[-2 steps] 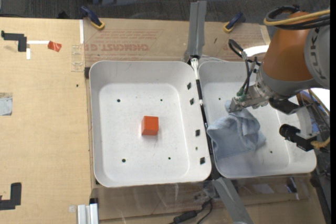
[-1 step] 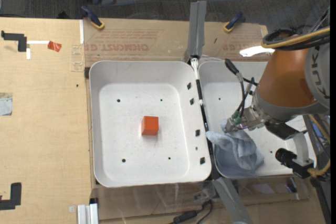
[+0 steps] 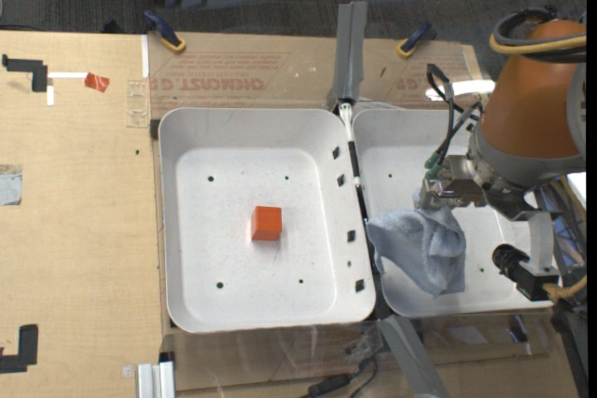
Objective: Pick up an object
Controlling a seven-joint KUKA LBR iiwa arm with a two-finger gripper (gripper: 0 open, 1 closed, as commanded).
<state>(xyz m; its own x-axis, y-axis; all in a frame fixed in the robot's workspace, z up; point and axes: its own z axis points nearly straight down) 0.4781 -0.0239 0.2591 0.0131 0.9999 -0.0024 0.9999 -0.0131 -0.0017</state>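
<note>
A grey-blue cloth (image 3: 422, 247) lies in the right bin (image 3: 401, 154), with one corner reaching the divider between the bins. Its top is bunched into a peak that rises to my gripper (image 3: 438, 203), which is shut on that gathered fold. The rest of the cloth drapes down and forward from there. An orange-red cube (image 3: 267, 224) sits alone near the middle of the left bin (image 3: 187, 200), far from the gripper.
The arm's orange band and grey wrist (image 3: 532, 107) hang over the right bin's right half, with cables beside them. Cardboard (image 3: 242, 70) lies behind the bins. A wooden bench top (image 3: 75, 219) runs along the left.
</note>
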